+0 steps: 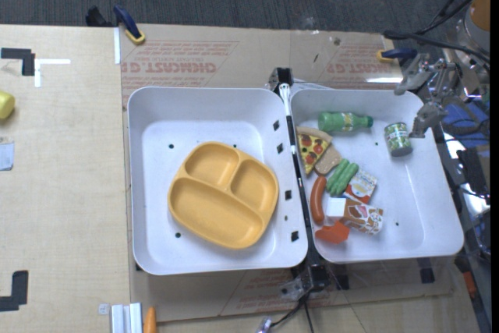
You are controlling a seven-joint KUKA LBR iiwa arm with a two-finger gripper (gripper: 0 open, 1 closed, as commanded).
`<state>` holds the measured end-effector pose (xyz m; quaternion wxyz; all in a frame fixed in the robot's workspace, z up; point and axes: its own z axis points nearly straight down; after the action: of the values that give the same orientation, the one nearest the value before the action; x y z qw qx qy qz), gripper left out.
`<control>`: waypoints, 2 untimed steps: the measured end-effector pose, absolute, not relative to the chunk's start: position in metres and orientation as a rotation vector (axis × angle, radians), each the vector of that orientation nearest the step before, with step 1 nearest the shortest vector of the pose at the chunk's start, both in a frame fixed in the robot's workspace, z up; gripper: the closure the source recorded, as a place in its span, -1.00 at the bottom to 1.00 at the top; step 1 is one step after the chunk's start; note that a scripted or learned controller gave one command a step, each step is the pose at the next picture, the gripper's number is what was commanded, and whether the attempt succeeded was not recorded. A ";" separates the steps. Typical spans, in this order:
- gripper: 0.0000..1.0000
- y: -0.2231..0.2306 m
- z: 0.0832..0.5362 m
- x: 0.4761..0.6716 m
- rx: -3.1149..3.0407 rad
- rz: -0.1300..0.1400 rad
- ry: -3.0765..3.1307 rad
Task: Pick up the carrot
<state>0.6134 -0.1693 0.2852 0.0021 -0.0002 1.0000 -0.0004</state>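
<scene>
Hovering over the far right corner of the right bin (437, 246), the gripper (422, 102) stood near a small green can (398, 139) and well apart from the cluster of toy food. Whether it was open or closed could not be determined from the camera view. The carrot (317, 199) was judged to be the long orange-red piece lying by the bin's left wall, just beside a green vegetable piece (342, 176), below a pizza slice (313, 146); the identification is not certain. Nothing was seen in the grip. The step in hand appeared to be the approach. The next move would call for travel left across the bin, alignment across the carrot's narrow width, and a descent clear of its close neighbours.
</scene>
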 end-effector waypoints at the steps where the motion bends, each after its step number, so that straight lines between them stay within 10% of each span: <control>1: -1.00 -0.104 0.277 0.552 0.418 -0.001 3.111; 2: -1.00 -0.059 0.295 0.541 0.730 -0.001 3.049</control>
<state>0.5406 -0.0592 0.2954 0.0031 0.2327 0.9725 -0.0003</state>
